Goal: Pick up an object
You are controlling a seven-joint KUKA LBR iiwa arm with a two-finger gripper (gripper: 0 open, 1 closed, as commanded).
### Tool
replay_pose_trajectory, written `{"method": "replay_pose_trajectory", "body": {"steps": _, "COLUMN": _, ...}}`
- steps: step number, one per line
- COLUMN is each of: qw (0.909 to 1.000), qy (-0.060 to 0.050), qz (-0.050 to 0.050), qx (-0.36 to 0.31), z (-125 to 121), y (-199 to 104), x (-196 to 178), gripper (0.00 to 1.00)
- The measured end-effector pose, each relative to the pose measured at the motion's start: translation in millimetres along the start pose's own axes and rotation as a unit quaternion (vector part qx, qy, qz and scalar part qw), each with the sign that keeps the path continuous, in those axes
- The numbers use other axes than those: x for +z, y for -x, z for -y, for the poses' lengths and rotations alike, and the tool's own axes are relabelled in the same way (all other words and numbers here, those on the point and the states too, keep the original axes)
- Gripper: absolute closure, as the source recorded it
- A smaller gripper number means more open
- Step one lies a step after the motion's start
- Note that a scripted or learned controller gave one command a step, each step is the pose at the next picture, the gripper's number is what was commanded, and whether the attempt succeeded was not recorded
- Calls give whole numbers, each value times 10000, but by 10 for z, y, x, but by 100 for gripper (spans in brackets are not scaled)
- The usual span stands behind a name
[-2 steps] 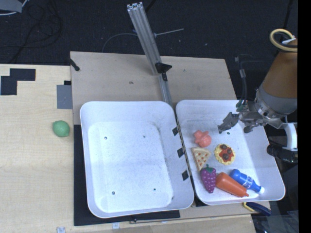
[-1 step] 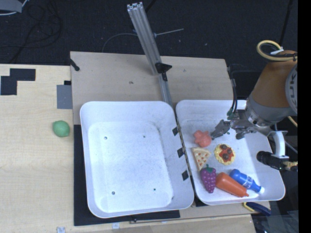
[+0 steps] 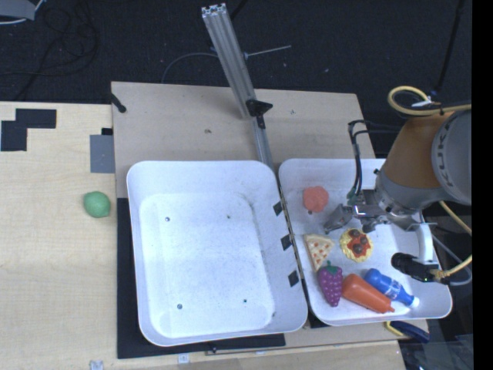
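Observation:
The right bin (image 3: 431,303) holds several toy foods. A pinkish-red round piece (image 3: 315,199) lies at its back left, and a pizza slice (image 3: 318,249) lies near the left wall. A round yellow tart with red topping (image 3: 356,246) sits mid-bin. Purple grapes (image 3: 330,283), an orange carrot (image 3: 367,294) and a blue bottle (image 3: 390,287) lie along the front. My gripper (image 3: 351,222) hangs open just behind and over the yellow tart, with nothing between its fingers. The arm's orange band (image 3: 412,156) rises to the right.
The left bin (image 3: 146,183) sits beside the right one, with black clips along the shared wall. A green ball (image 3: 97,204) rests on the wooden table to the left. An aluminium bar (image 3: 235,60) slants down behind the bins. Cables run by the arm.

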State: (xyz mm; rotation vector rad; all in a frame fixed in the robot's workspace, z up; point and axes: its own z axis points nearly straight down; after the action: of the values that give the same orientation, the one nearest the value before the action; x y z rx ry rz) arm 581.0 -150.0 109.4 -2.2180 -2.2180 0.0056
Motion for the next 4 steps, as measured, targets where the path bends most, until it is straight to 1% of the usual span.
{"method": "replay_pose_trajectory", "body": {"steps": 1, "qw": 10000, "qy": 50, "qz": 17, "qx": 1, "z": -14, "y": 8, "x": 161, "gripper": 0}}
{"method": "replay_pose_trajectory", "body": {"steps": 2, "qw": 10000, "qy": 34, "qz": 5, "qx": 7, "z": -3, "y": 5, "x": 72, "gripper": 100}}
{"method": "replay_pose_trajectory", "body": {"steps": 3, "qw": 10000, "qy": 44, "qz": 8, "qx": 6, "z": 24, "y": 24, "x": -349, "gripper": 100}}
{"method": "replay_pose_trajectory", "body": {"steps": 4, "qw": 10000, "qy": 45, "qz": 8, "qx": -1, "z": 2, "y": -21, "x": -778, "gripper": 100}}
